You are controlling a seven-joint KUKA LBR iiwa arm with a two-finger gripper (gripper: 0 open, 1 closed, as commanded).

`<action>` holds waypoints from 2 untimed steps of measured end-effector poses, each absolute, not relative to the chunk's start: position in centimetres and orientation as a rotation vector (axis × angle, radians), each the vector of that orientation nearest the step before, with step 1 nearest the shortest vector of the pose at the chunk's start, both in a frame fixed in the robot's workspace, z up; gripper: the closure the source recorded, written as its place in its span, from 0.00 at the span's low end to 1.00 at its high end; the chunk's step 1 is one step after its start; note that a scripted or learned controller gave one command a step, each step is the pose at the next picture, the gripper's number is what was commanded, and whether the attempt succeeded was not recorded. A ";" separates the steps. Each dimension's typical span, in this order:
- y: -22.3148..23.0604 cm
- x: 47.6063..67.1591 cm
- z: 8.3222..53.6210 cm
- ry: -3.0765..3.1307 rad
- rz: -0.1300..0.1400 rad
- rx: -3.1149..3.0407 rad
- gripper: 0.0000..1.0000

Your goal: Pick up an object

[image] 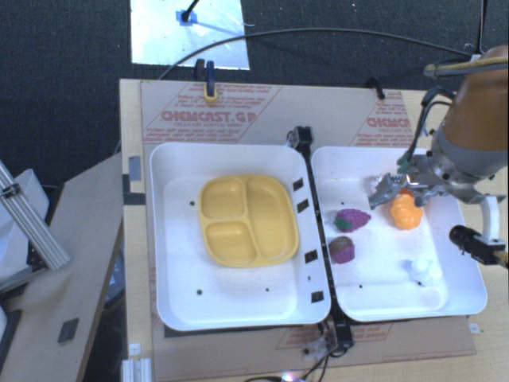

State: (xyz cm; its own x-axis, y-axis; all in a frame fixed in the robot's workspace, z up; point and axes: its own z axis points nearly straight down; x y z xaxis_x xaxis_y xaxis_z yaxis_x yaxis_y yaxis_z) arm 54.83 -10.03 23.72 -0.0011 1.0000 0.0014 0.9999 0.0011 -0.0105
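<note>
Nearest, a small white object [419,270] lies untouched in the right bin [382,313] — the gripper [395,186], whose spread I cannot tell, sits beside the orange toy [406,211], nothing lifted.

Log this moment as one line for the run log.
gripper: low in right bin, beside orange toy | purple items: loose | yellow tray: left bin

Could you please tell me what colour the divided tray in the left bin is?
The divided tray is pale yellow, seen plainly in the camera view.

The pincer [395,186] partly hides the orange toy [406,212]; its grip is unclear.
</note>
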 end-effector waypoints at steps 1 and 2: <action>-10.0 55.1 24.3 -2.225 -0.001 -2.218 0.00; -9.6 55.3 20.1 -2.223 0.001 -2.219 0.00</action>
